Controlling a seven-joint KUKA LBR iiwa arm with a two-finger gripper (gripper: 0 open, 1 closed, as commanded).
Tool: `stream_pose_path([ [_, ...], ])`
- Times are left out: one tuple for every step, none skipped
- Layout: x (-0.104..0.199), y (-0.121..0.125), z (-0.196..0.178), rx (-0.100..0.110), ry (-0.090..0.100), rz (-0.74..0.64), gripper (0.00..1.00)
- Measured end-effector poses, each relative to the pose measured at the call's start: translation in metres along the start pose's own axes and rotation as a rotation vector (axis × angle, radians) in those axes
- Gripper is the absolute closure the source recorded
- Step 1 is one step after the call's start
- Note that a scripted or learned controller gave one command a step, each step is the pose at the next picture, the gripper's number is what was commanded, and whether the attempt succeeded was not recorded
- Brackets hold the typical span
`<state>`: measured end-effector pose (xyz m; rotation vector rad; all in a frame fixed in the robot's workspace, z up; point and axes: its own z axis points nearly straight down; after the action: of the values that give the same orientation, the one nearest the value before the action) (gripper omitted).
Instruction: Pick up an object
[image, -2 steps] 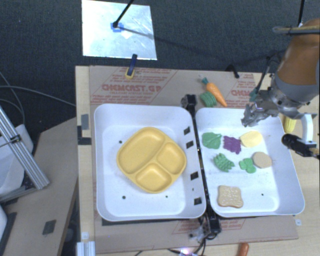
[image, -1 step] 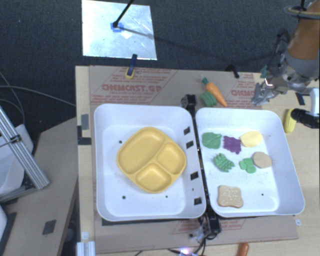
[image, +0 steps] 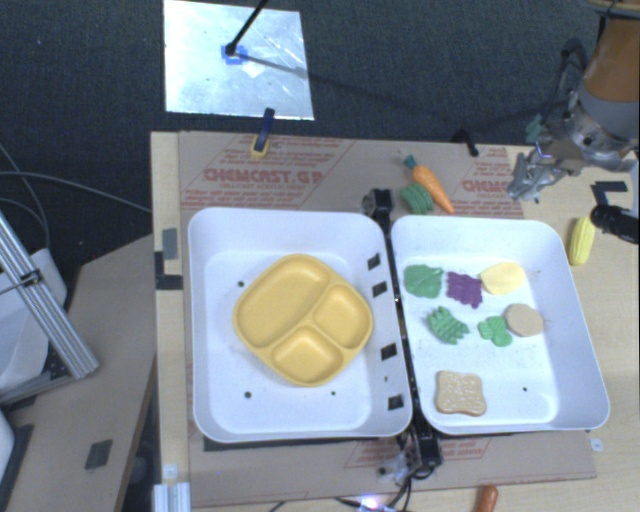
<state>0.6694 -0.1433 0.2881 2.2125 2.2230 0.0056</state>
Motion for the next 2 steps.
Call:
stream_pose_path([
  [0.005,0.001,-0.176,-0.016,-0.004,-0.001,1.00],
  [-0.045,-0.026,-0.117,0.007,0.000,0.008,1.00],
])
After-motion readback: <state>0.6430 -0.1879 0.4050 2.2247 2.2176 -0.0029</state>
